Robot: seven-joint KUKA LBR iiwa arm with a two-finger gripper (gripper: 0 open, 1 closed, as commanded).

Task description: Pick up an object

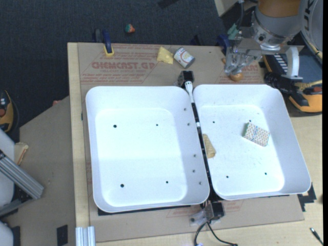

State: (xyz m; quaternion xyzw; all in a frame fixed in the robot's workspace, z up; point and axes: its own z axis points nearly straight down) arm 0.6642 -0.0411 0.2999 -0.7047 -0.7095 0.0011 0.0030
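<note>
A brown cardboard sheet (128, 65) is laid over the bench above dark carpet. Two white bins are set side by side: the left bin (92, 137), then the right bin (287, 137) with a small patterned packet (256, 134) inside, long axis slanting down-right. The gripper (237, 65) is seen beyond the far rim; its state cannot be told.

2 shallow white bins side by side on a desk (128, 68): left bin (97, 152), right bin (287, 137). Behind them on the desk lie a yellow scrap (165, 56) and, just beside it, a small white box (184, 57). A blue-and-yellow clamp (107, 43) grips the far edge. A small coloured item (130, 28) rests on the dark carpet (61, 9).
</note>
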